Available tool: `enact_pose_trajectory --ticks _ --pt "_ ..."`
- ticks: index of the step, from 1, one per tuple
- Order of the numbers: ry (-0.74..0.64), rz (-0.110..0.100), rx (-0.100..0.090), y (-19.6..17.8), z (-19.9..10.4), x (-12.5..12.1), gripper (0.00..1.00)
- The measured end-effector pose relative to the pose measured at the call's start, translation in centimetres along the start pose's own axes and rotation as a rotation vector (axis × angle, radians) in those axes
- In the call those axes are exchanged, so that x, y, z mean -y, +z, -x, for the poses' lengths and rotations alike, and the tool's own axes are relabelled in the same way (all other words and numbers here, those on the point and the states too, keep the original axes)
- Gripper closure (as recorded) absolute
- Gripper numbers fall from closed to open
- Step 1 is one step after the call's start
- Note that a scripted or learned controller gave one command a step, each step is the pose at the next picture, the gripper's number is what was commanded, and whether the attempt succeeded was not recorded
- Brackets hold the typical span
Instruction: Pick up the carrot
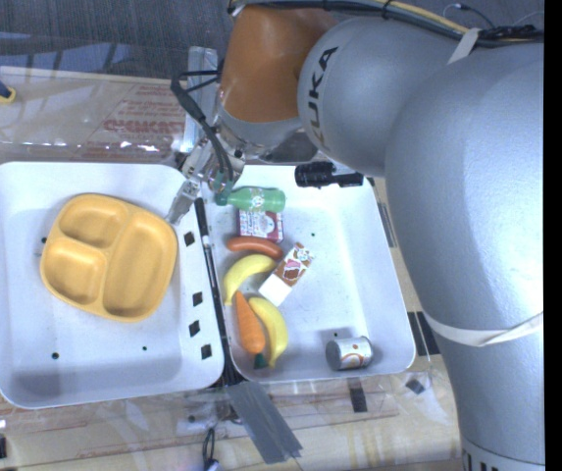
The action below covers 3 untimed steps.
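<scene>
The orange carrot (249,324) lies lengthwise in the right bin (359,263), near its front left corner. It is pressed against a yellow banana (272,328) that curves around it. My gripper (200,180) hangs over the far end of the rim between the two bins, next to a green bottle (252,200). It is well behind the carrot and apart from it. The orange wrist band and the grey arm hide the back of the right bin.
Behind the carrot in the right bin lie a red box (259,224), a reddish sausage (253,246) and a small white carton (290,267). A can (349,352) lies at the front right. A yellow divided plate (109,255) sits in the left bin (25,361).
</scene>
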State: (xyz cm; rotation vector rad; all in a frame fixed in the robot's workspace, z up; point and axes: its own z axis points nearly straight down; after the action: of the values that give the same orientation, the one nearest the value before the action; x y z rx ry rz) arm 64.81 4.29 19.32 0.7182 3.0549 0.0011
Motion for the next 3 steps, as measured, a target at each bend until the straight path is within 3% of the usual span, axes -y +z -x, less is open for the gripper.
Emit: enact_pose_trajectory --ticks 1,2,3 --pt "0.061 0.0 0.002 0.0 1.1 1.8 0.0" --pt "0.009 -0.002 -0.002 -3.2 -1.9 8.4 0.0" --pt "0.207 -0.001 0.0 -9.7 -6.3 11.3 0.0"
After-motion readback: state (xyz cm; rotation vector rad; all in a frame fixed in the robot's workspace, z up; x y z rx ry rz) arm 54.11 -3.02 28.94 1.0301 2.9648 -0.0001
